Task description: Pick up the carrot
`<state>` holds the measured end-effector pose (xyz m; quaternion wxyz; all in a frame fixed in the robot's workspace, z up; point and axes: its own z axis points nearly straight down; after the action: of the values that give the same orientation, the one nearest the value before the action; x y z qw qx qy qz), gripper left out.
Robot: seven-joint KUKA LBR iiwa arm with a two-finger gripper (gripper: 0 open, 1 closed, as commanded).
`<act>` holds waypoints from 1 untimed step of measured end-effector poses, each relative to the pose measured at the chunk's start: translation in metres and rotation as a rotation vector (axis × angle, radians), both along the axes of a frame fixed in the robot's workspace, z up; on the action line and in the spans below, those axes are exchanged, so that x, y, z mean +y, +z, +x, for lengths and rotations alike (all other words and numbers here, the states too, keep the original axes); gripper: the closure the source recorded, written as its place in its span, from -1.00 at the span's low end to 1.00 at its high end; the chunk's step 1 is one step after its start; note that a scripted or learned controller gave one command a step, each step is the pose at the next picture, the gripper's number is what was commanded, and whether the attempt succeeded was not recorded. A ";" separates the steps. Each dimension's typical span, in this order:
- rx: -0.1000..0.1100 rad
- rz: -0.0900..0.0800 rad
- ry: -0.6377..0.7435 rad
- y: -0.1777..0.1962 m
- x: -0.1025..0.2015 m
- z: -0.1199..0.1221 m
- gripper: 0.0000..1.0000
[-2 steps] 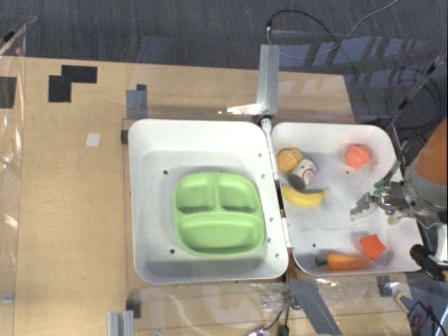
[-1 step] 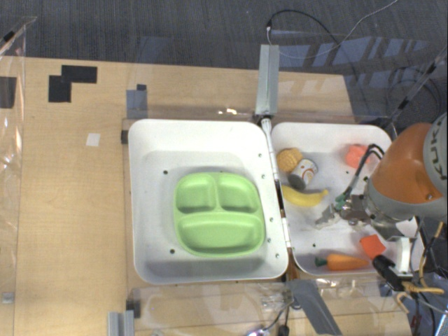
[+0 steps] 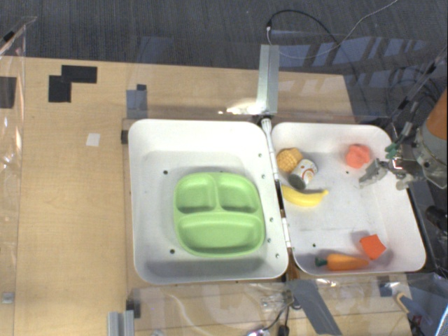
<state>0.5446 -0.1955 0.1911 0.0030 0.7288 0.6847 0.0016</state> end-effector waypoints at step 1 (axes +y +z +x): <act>-0.008 0.001 0.124 -0.101 0.105 -0.036 -1.00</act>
<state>0.5084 -0.0900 0.0902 0.0052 0.6851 0.7284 0.0048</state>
